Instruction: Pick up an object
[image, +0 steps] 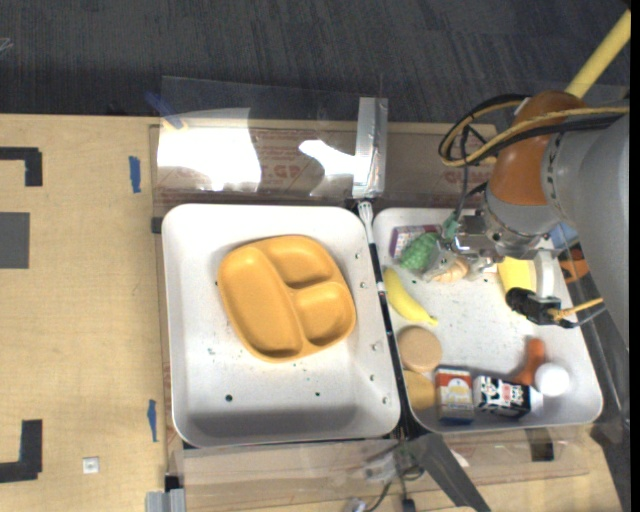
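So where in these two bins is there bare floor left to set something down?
Left bin: bare floor rings the orange divided plate, widest along the near edge. Right bin: one open patch between banana, round wooden block and black-and-white carton. Its far end, under the claw, is crowded.

Bright, even overhead light. Strong glare whitens the clear plastic sheet (205, 160) behind the left bin (190, 400). Shadows stay soft and short. The picture is slightly soft and grainy throughout.
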